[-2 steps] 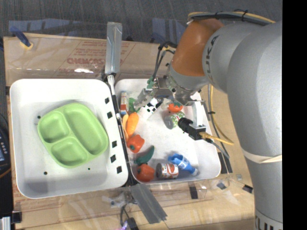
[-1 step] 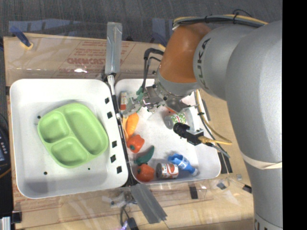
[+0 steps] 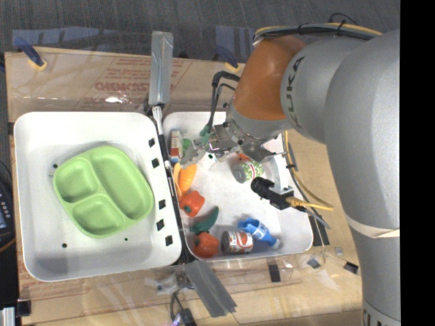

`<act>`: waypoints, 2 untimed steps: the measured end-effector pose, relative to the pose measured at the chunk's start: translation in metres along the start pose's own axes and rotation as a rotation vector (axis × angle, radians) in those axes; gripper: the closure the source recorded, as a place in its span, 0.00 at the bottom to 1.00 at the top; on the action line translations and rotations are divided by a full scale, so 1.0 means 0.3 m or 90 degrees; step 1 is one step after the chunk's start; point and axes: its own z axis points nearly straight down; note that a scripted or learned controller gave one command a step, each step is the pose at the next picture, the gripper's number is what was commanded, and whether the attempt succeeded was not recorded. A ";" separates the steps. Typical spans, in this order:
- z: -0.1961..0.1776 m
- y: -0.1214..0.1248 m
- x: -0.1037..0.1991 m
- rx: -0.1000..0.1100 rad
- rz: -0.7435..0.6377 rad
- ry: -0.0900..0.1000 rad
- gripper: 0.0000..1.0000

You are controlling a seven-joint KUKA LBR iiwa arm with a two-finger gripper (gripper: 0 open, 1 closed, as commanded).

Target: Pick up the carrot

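The carrot (image 3: 187, 176) is a small orange piece lying against the left wall of the right bin (image 3: 299, 240), just below a small bottle (image 3: 176, 143). My gripper (image 3: 206, 146) hangs low over the upper left part of that bin, a little above and to the right of the carrot. The wrist and its orange band hide much of the tool. Nothing can be seen held in it.
Below the carrot lie a red pepper (image 3: 192, 203), a tomato with a green stem (image 3: 206, 245), a tin can (image 3: 238, 241) and a blue object (image 3: 259, 230). A grey can (image 3: 240, 171) lies beside the wrist. The left bin (image 3: 41, 134) holds a green divided plate (image 3: 102, 190).
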 end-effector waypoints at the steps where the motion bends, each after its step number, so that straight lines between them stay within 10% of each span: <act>1: 0.001 -0.009 0.021 0.001 0.000 0.000 0.00; 2: 0.000 -0.005 0.016 0.000 -0.064 0.000 0.00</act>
